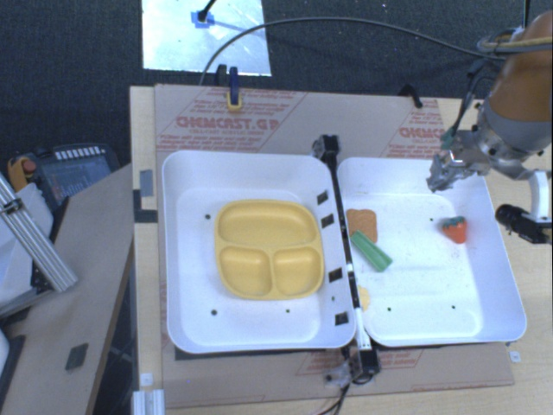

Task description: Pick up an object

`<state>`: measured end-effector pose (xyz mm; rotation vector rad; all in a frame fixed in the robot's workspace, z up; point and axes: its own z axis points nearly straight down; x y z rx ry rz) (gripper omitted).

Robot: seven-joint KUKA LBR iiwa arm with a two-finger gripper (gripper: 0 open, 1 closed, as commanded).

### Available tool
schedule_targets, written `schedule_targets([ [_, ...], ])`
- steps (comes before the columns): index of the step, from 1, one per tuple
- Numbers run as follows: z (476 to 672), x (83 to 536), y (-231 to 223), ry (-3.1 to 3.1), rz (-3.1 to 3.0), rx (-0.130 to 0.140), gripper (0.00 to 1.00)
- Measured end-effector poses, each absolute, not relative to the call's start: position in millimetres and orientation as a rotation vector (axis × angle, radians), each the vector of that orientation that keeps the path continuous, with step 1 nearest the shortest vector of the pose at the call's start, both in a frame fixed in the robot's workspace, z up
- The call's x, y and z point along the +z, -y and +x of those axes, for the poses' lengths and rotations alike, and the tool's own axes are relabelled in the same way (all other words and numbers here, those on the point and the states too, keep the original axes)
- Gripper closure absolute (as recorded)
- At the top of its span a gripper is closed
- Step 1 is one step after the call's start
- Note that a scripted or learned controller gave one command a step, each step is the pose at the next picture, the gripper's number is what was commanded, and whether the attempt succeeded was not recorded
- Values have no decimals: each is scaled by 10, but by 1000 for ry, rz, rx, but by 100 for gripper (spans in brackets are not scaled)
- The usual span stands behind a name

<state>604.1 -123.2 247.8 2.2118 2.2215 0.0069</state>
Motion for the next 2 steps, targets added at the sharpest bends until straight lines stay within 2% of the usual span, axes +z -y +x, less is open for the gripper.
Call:
schedule_targets([
  [2, 5961, 2586, 161, -2233, 2210, 4, 100],
])
